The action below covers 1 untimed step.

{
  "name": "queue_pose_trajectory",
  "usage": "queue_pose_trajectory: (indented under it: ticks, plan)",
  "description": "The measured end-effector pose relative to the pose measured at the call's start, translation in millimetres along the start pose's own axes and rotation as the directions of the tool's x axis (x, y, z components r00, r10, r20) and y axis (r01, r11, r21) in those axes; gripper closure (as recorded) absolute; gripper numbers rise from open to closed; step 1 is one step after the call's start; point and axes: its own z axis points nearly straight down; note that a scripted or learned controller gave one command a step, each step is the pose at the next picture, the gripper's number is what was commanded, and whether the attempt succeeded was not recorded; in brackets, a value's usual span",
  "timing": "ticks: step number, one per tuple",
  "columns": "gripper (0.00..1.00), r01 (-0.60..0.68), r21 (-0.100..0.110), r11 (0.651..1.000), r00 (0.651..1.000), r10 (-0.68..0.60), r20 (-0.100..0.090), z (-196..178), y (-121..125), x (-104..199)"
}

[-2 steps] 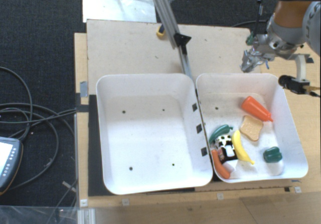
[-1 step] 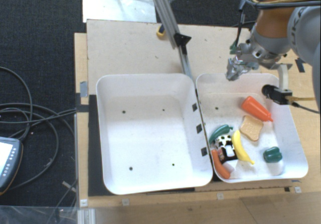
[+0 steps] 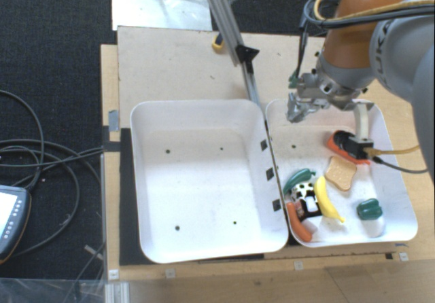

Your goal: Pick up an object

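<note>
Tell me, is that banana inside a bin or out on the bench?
Inside: the banana lies in the right bin, beside the toast.

Black cables [image 3: 47, 159] left of bench; tablet [image 3: 10, 217] at left edge.

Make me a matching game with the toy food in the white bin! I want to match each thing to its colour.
Things:
1. banana
2. slice of toast
3. pepper
4. carrot

Colours:
A. dark green
B. orange
C. yellow
D. light brown

Pairs: 1-C, 2-D, 3-A, 4-B
</note>
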Motion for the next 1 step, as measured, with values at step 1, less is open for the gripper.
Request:
queue_pose_trajectory:
  ticks: [1]
  plan:
    - [1.00,0.001,-0.002,1.000,1.000,-0.001,-0.001,-13.3,-22.6,51.6]
